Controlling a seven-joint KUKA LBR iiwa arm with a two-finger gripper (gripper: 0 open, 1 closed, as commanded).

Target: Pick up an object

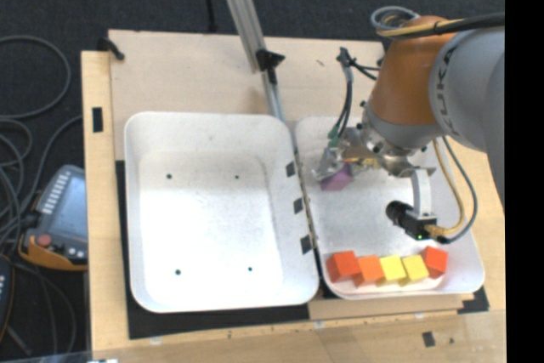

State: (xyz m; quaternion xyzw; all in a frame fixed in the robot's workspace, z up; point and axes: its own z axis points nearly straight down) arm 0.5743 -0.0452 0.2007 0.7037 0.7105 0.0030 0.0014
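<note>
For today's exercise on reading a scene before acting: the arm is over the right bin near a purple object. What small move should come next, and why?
Probably a short lift straight up, to test the grasp. The gripper sits low in the right bin, right at the purple object, but whether the object lies between its fingers is unclear. The row of orange and yellow blocks lies apart at the near wall, so rising should disturb nothing.

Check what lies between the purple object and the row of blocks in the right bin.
In the camera view, bare bin floor lies between the purple object and the blocks.
</note>
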